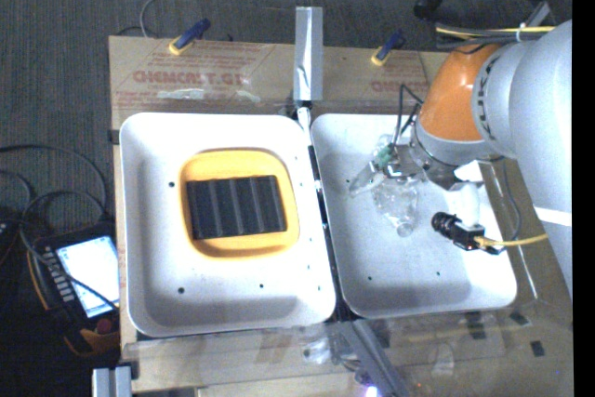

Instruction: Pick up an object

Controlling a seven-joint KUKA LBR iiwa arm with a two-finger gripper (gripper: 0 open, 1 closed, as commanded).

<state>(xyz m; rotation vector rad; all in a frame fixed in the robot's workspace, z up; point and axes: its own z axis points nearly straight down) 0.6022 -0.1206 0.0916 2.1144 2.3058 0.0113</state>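
Two shallow white bins were seen from above, side by side on the desk [214, 74]. The left bin [139, 228] was occupied at its centre by a yellow tray with a black ridged insert [237, 205], well apart from the robot. In the right bin [418, 284], a crumpled clear plastic object [398, 205] lay slightly toward twelve o'clock of the bin's centre. The gripper [398, 165] was placed at that object's twelve o'clock edge. Contact could not be confirmed, and whether the gripper was open or closed could not be told. A missed grasp was judged the main risk: the plastic looked thin and slippery, so it might be pushed aside or crushed rather than caught. The grey arm [521, 107] was extended in from three o'clock, with its orange band [451, 102] above the wrist and the wrist bent downward toward nine o'clock.
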